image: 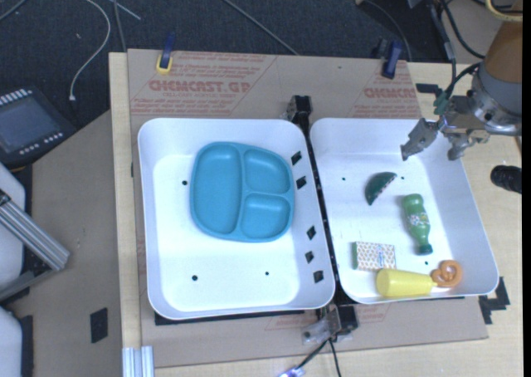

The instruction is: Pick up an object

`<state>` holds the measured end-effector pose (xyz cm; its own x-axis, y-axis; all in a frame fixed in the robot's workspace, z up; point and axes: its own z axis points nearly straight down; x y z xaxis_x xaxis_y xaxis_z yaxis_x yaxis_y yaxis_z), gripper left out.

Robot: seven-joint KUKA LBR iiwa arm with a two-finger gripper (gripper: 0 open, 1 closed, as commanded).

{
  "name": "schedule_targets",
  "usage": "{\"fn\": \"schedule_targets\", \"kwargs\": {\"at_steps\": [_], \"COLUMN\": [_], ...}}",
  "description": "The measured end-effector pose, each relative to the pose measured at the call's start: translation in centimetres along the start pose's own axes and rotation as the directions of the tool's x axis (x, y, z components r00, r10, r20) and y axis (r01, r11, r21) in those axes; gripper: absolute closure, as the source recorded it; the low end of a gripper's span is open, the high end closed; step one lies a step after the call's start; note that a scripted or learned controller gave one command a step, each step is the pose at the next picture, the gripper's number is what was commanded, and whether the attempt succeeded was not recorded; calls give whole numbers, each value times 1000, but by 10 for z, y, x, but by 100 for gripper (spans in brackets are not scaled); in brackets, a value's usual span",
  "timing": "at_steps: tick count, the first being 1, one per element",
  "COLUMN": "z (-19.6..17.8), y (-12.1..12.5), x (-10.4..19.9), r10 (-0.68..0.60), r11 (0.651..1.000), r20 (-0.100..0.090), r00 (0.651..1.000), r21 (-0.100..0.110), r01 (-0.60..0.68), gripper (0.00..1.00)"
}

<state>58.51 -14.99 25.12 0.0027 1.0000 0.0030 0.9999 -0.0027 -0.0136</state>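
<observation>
- Gripper (437,144) hung over the far right corner of the right bin (481,226); fingers spread apart, nothing between them.
- Right bin held a dark green wedge (381,186), a green bottle (417,222), a patterned packet (373,255), a yellow lemon-shaped piece (403,282) touching an orange ring (448,273).
- Left bin (166,267) held a blue divided plate (242,191).
</observation>
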Motion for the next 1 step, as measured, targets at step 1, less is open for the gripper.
{"fn": "schedule_targets", "kwargs": {"at_steps": [1], "z": [-7], "y": [2], "x": [0], "r10": [-3], "r11": [1000], "r20": [2], "r00": [1000], "r21": [-13], "r01": [3], "gripper": [0]}}
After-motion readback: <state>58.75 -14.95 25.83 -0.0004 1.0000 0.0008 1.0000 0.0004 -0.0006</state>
